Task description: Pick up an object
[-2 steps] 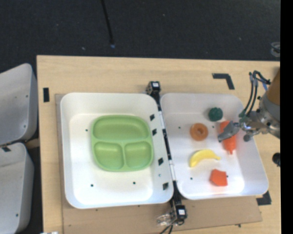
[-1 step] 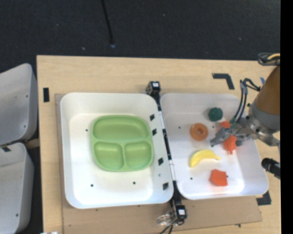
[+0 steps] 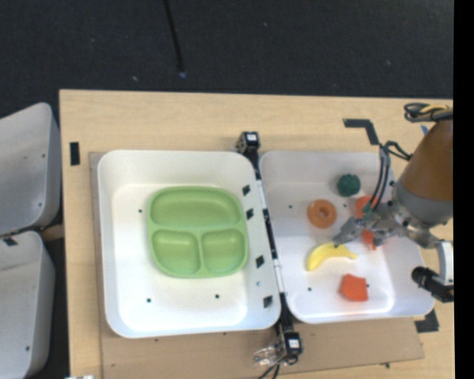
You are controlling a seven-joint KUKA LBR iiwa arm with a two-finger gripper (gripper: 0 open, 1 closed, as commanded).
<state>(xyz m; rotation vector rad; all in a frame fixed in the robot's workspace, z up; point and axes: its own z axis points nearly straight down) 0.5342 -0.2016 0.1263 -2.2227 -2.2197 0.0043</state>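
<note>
Camera view — banana (image 3: 329, 256) lies left-right, ends curling up; claw (image 3: 355, 233) state unclear.

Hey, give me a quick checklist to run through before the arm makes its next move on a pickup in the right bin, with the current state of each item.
1. End effector is over the right white bin: ok.
2. A target lies close: the yellow banana-shaped toy sits just below the fingertips: ok.
3. Nothing is held yet between the fingers: cannot tell.
4. Neighbours leave room: the orange ring-shaped toy lies apart from the banana: ok.
5. The red-orange block and dark green ball lie away from the end effector: ok.
6. The green divided plastic tray in the left white bin is out of the way: ok.
</note>
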